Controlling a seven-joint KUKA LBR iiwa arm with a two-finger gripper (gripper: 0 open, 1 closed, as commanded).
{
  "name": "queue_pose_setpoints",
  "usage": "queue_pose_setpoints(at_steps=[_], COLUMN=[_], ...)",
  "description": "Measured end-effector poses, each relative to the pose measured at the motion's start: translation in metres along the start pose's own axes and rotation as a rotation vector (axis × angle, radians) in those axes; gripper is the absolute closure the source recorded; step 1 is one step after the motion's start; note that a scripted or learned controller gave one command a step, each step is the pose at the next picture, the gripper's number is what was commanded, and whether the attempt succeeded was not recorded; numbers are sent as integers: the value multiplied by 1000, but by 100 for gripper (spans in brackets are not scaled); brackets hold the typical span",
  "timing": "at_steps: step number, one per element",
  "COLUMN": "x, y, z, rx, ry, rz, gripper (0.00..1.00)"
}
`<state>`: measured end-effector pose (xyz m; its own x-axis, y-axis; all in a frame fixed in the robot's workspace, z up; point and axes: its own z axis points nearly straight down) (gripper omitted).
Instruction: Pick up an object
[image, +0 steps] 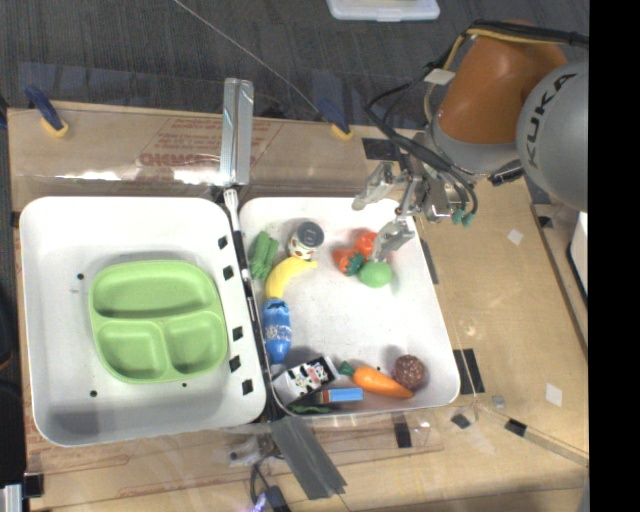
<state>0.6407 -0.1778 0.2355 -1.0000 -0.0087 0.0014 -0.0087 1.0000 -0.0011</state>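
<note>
A green divided tray (157, 320) lies in the left white bin (50, 260) on the wooden surface (500, 300). In the right bin (440, 340), along its left wall, sit a green toy (262, 254), a yellow banana (285, 275) and a blue bottle (276, 330), with a small round tin (306, 238) just beside the banana. Near the front wall lie a black-and-white toy (307, 376), a blue block (345, 395), an orange carrot (380, 381) and a dark brown ball (409, 371). Toward the back right corner, an orange-red toy (355, 250) touches a green ball (375, 273). The arm's tool (392, 215) hangs over that corner with its fingers spread apart and nothing between them, one fingertip (390, 240) just above the green ball, beneath the grey and orange arm (500, 80) that reaches in from the right.
</note>
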Motion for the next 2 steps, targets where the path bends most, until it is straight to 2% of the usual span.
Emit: queue_pose_setpoints(at_steps=[1,2], x=[51,40], y=[-20,38], z=[126,145], rx=[-5,-4], ry=[8,1], rz=[-85,-90], gripper=[0,0])
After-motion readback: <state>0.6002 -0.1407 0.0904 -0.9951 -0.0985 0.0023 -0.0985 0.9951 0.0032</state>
